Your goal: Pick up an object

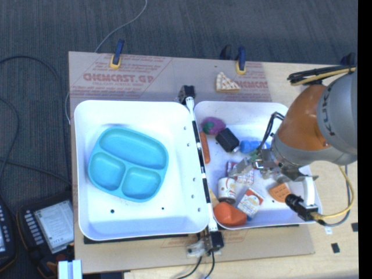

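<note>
Dark grey carpet surrounded the bench (145,77), whose brown board carried both bins. From my remote station I saw the left bin (96,220) holding a blue divided tray (128,163). Further right, the right bin (256,112) held the clutter: an orange carrot (205,149) along its left wall, a purple object (213,124), a black block (227,139), a small can (226,188), and an orange lump (229,215). Over them the gripper (251,168) hung low; I could not tell its state.
</note>
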`<state>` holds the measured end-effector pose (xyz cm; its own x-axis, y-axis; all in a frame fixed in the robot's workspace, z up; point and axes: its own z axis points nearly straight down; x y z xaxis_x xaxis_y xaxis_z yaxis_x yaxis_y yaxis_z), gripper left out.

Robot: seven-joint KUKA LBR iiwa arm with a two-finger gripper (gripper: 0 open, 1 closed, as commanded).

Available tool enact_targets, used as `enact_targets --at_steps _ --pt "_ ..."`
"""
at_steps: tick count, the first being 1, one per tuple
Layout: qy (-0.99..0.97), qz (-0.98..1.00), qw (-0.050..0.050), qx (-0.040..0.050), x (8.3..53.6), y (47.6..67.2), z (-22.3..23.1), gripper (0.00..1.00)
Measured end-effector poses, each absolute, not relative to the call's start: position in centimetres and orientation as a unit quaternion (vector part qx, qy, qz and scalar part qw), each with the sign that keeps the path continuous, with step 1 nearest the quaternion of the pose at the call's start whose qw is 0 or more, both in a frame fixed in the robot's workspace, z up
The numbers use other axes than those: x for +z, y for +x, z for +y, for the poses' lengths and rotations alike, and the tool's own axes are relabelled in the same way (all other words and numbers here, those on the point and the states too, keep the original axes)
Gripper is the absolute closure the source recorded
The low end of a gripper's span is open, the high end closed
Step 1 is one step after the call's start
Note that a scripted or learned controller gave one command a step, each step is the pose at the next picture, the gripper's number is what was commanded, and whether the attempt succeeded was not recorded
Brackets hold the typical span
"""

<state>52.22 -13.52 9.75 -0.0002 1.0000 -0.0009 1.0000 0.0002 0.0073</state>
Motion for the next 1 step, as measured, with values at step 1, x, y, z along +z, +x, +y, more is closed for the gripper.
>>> enact_targets --at_steps 1 --pt "0.707 0.707 0.007 0.0034 8.85 48.82 -12.4 0.0"
